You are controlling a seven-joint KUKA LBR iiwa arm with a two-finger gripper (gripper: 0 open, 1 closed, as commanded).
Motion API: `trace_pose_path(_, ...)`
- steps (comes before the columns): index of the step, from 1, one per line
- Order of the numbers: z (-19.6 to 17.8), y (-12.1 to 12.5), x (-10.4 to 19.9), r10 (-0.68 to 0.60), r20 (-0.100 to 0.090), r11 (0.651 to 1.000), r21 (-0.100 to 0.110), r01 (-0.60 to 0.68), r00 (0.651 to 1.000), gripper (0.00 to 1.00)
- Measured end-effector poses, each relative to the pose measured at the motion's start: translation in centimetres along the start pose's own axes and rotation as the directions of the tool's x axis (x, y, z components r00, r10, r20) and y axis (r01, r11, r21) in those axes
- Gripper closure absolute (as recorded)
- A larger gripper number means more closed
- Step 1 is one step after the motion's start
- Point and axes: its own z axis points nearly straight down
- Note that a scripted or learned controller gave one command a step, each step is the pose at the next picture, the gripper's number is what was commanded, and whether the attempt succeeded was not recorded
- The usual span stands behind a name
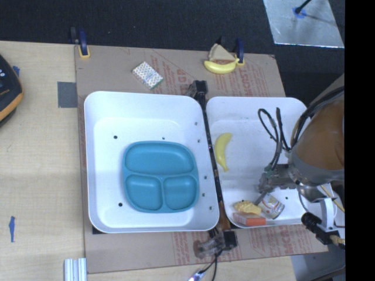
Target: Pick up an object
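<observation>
White plastic forms both shallow bins on the bench. The left bin (94,157) holds a blue divided plate (159,175) with three compartments, lying flat near the middle of the bin floor, slightly toward its near edge. The right bin (246,107) holds the loose items.

A yellow banana-shaped piece (222,150) lies on the right bin's floor close to its left wall, well apart from the other contents. At the near edge of the right bin sits a small cluster: a yellow crumpled item (246,206), an orange-red stick-shaped item (254,220) touching the near wall, and a clear, glassy item (273,206) just beside them on the right.

The arm (319,139) enters from the right and covers the right bin's right side. Black cables (270,124) loop from it over the bin floor. The gripper (268,186) is low over the near-right part of the right bin, directly above the clear item and just right of the yellow crumpled item. Whether the fingers are wide or narrow cannot be told from this view, and no item is visibly between them.

On the cardboard sheet (176,63) beyond the bins, a second yellow banana shape (220,66) lies against a tan wedge (221,52) at the far edge, beside a blue clamp (239,50). A small patterned packet (147,74) lies near the left bin's far edge. Another blue clamp (82,43) grips the sheet's far-left corner. A yellow-and-black device (8,92) sits at the bench's left edge.
</observation>
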Motion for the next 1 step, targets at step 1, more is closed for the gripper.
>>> trace_pose_path(1,-12.77,6.77,-0.36,0.004,0.002,1.000,-0.006,-0.004,1.000,1.00)
